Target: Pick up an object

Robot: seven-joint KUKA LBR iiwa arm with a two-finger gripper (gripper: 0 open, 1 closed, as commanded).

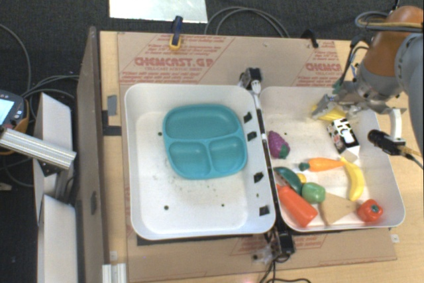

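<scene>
My gripper [329,107] hangs over the far part of the right bin [396,189], right above a small yellow object [332,117]; I cannot tell whether it touches it. A black-and-white block [343,135] lies just in front of it. Nearer the front lie a purple toy [278,144], an orange carrot [324,164], a yellow banana [354,179], a green round fruit [314,193], a red-orange piece [296,206], a tan wedge [336,209] and a red tomato [370,210].
The left bin [142,162] holds a teal divided plate [204,140]. A divider with black clips [257,142] separates the two bins. The grey arm with its orange band [391,50] reaches in from the upper right. Cables run behind the bench.
</scene>
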